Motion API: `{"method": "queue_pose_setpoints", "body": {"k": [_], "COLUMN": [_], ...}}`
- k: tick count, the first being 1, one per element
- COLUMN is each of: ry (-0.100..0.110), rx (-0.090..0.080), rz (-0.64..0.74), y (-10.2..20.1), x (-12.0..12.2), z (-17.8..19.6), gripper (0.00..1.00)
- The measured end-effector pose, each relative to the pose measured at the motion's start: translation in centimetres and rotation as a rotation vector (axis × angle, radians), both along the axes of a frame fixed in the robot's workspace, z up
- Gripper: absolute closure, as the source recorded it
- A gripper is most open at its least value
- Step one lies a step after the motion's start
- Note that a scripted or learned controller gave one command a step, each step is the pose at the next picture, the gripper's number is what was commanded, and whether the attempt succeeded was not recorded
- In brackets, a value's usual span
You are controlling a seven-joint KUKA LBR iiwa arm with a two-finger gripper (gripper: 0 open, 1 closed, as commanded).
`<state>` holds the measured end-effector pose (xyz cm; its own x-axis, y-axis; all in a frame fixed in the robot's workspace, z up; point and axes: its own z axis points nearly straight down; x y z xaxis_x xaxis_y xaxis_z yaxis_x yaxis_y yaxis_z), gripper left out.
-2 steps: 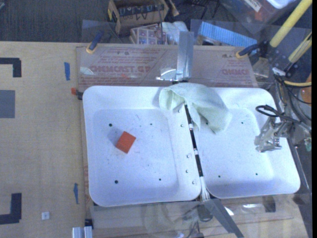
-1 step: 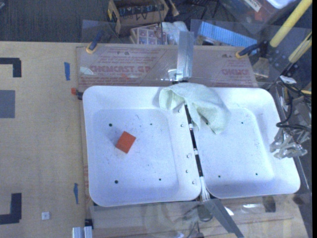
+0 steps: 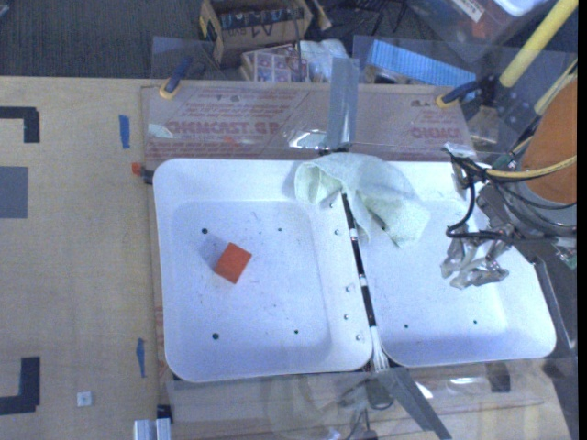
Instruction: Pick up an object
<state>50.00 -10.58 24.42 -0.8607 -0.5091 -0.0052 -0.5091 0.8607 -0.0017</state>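
Orange block [image 3: 233,263] lies alone in the left bin [image 3: 183,337], well apart from the gripper [image 3: 474,270].

The block sits left of that bin's middle, on its speckled white floor. A pale green cloth [image 3: 367,193] drapes over the divide between the bins at the far side, mostly into the right bin [image 3: 514,337]. The gripper hangs over the right bin's right part, nothing seen between its fingers; open or closed, I cannot tell. Red lettering on the clear panel [image 3: 229,122] behind the bins is too blurred to read.

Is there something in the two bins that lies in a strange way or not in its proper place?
Yes. A crumpled pale cloth lies draped across the divider between the two bins, at their far edge, partly in each. The orange block sits normally in the left bin.
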Motion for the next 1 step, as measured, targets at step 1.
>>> {"method": "queue_pose_setpoints", "body": {"k": [1], "ry": [-0.002], "rx": [-0.001], "rz": [0.015], "y": [-7.03], "x": [-0.1], "z": [-1.73], "gripper": [1.0]}}
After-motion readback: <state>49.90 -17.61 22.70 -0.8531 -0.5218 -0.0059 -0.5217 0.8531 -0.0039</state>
